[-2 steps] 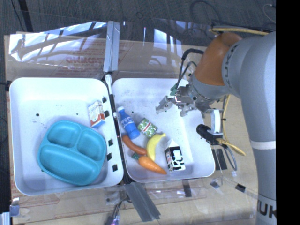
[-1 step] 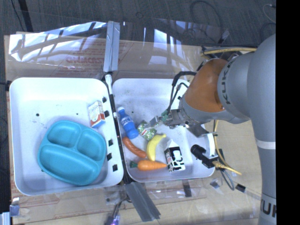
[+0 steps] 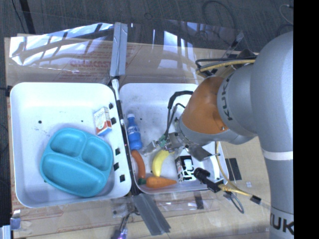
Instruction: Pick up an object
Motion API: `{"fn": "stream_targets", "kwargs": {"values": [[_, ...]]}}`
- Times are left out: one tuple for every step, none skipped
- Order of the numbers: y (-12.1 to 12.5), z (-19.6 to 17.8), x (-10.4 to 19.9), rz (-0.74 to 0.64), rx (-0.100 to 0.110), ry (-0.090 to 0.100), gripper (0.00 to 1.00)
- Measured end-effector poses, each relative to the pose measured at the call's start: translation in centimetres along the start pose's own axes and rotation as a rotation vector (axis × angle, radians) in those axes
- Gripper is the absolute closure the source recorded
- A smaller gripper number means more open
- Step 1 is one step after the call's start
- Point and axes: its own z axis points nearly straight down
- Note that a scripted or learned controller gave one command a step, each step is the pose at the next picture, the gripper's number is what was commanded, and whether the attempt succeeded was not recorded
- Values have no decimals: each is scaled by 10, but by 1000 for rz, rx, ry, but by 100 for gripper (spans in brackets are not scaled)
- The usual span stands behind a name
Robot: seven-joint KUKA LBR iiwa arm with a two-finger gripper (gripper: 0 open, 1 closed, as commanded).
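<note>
Yellow banana point(image 3: 159, 162) just below claw point(image 3: 168, 142)

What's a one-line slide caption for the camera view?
KUKA arm's end effector low in the right bin above a banana, near a blue bottle and carrot; blue divided tray in left bin.

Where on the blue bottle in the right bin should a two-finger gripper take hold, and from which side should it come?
Grip the blue bottle across its middle, coming straight down from above. It appears to lie flat along the bin's left wall, white cap toward the far end, so its rounded sides are what the fingers can close across. The wall is close, so clearance looks tight.
</note>
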Motion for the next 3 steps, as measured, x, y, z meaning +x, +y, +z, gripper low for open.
{"fn": "stream_targets", "kwargs": {"values": [[0, -9, 0, -7, 2, 0, 100], [0, -9, 0, -6, 2, 0, 0], [56, 2, 6, -1, 5, 0, 0]]}}
